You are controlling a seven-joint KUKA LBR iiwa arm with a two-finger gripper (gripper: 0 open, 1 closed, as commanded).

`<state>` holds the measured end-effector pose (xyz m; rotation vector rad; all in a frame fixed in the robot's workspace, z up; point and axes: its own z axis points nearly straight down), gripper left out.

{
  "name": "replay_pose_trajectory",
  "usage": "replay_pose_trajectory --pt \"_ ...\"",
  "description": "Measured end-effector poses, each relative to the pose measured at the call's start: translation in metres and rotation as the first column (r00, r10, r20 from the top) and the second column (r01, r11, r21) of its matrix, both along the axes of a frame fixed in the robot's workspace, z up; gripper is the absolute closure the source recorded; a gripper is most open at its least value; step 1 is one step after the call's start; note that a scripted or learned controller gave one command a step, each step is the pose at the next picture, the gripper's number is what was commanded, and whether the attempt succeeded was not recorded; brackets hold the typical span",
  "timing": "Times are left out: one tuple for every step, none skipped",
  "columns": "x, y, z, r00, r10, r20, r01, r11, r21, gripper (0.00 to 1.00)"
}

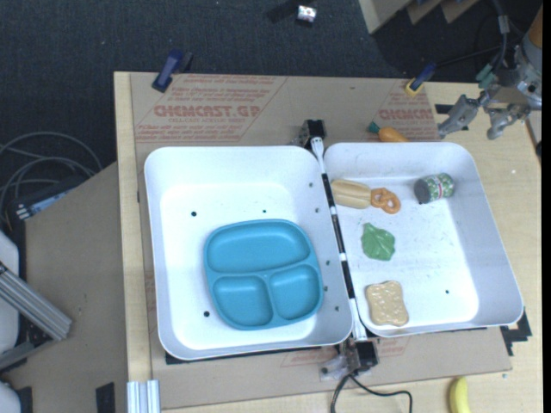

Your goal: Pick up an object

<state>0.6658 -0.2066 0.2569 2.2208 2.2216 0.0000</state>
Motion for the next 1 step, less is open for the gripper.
replay_pose_trajectory --pt "-0.0404 -0.0175 -0.0812 1.0 -0.001 -0.003 0.001 1.0 0.001 0.0"
